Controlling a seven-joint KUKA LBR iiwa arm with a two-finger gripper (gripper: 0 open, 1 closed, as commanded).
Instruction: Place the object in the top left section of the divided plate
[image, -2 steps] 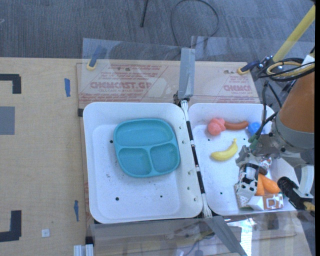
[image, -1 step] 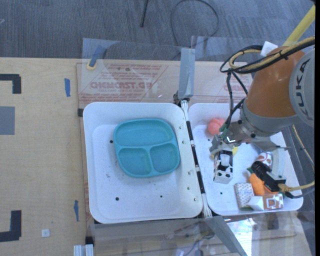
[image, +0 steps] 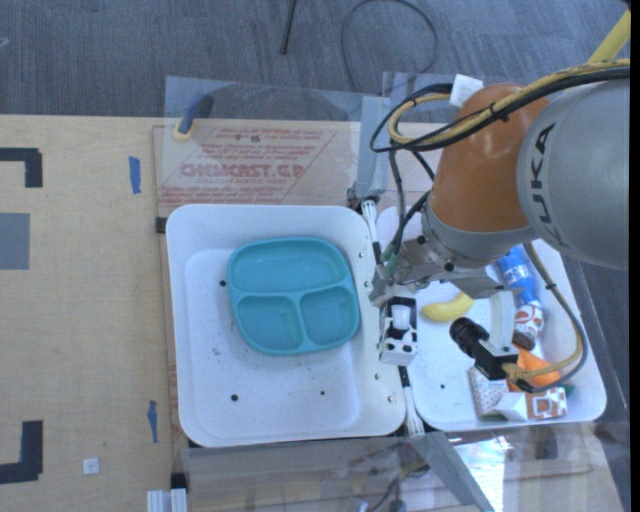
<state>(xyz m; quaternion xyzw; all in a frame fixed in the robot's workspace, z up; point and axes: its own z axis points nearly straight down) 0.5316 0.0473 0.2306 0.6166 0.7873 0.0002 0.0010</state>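
Two white bins (image: 200, 400) sit on the bench; one teal divided plate (image: 293, 295) lies in the left bin. One gripper (image: 399, 335) hovers between them, finger state unclear; which object is meant, I cannot tell.

Even, fairly bright indoor light falls from overhead, with no hard beam from any side. Shadows are soft and short: a faint one rims the blue plate (image: 293, 295) along its lower edge, and another sits under the arm (image: 520, 160) at the right of the frame. The white bins (image: 200, 390) read slightly grey-blue (a cool colour cast), without blown highlights. A mild sheen shows on the orange band of the arm and on the clear plastic sheet (image: 300, 105) near the upper middle. Focus is moderate throughout; the arm, nearest the lens, looks soft, and small items at lower right are grainy and hard to tell apart.
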